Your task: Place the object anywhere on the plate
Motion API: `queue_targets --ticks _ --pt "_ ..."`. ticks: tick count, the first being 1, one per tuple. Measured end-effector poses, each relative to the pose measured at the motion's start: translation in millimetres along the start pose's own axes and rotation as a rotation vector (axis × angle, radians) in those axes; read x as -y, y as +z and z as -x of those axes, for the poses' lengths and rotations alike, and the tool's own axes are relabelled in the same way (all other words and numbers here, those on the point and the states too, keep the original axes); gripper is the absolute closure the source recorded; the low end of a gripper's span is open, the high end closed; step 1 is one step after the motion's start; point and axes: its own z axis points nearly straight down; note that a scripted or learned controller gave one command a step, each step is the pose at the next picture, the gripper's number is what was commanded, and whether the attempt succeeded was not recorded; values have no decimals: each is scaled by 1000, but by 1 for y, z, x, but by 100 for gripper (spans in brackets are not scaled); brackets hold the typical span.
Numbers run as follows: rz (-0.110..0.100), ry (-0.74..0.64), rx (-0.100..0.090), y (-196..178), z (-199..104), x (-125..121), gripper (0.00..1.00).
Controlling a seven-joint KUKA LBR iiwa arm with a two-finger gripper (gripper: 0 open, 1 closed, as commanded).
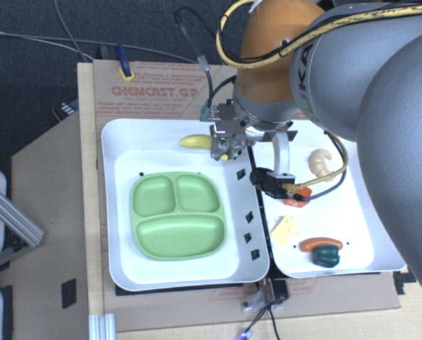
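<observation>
Gripper (225, 146) sits at the banana's (195, 142) right end, directly above the green 3-compartment plate (178, 214). Banana lies lengthwise left-right, off the plate. Can't tell the jaw state or whether the banana is held.

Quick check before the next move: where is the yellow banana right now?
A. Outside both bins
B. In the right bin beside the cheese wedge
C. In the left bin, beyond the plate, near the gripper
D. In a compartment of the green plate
C: the banana lies on the left bin floor beyond the green plate, just left of the gripper.
</observation>
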Motion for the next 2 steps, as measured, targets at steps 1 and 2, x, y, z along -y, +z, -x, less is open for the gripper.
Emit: queue_targets --ticks 1,2 --pt "-5 5 2 9 -6 8 100" --pt "-4 5 2 8 -5 8 0"
